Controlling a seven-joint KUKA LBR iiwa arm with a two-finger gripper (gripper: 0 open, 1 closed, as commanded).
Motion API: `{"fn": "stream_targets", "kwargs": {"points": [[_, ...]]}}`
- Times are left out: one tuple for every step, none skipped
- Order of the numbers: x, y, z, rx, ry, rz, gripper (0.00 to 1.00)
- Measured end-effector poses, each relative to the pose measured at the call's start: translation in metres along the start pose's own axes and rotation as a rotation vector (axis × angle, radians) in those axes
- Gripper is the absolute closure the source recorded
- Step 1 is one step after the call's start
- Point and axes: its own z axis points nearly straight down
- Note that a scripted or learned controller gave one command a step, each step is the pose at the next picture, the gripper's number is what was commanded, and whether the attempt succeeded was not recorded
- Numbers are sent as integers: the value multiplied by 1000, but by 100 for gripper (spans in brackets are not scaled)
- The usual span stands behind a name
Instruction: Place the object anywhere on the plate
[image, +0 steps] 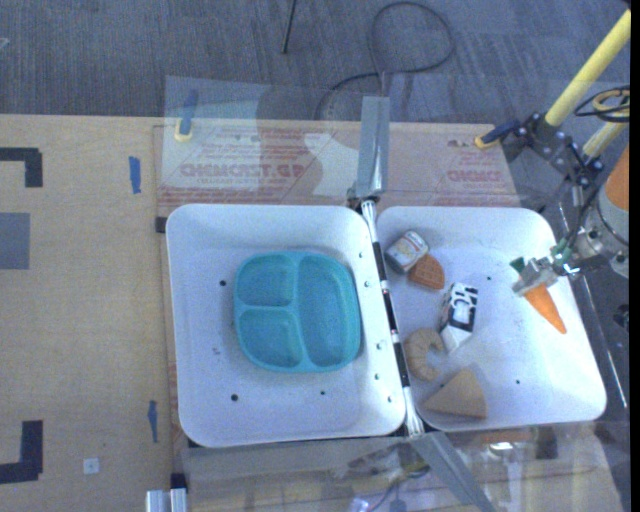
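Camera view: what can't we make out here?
- Claw: small and blurred at the carrot's green end; its grip on the carrot can't be confirmed.
- Arm: cut off by the right edge.
- Black-and-white item in the right bin: too small to identify; its print is unreadable.
- Grey-topped item: too blurred to name.
- Plate: fully visible, three compartments.

1. One camera sits high above the surface (80, 330) and looks down at a slant.
2. It is far enough back to see both bins whole, the left bin (195, 240) and the right bin (520, 370).
3. The floor (120, 40) shows along the top, so the camera faces that way.
4. The arm (618, 200) comes in from the right edge.
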Motion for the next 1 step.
{"fn": "stream_targets", "kwargs": {"points": [[61,74,38,-1,0,37,100]]}}
